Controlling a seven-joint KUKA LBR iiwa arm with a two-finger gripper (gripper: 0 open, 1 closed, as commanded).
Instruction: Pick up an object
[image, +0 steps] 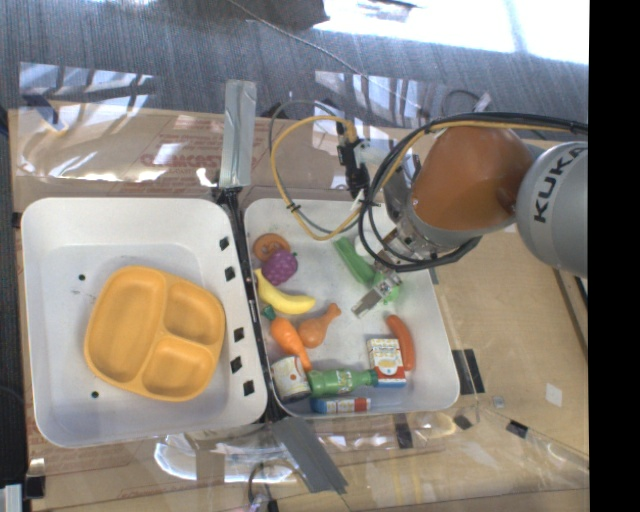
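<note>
My gripper hangs over the upper right part of the right bin, below the orange band of the arm. A green oblong toy lies just to its upper left, partly under the wrist. I see nothing clearly held. To its left lie a yellow banana, purple grapes and a brown round toy. Below it are a chicken drumstick, a carrot, a red sausage, a small carton and a green bottle.
The left bin holds a yellow divided tray. A small can and a blue and red pack lie along the right bin's front wall. Yellow and black cables loop over its back edge.
</note>
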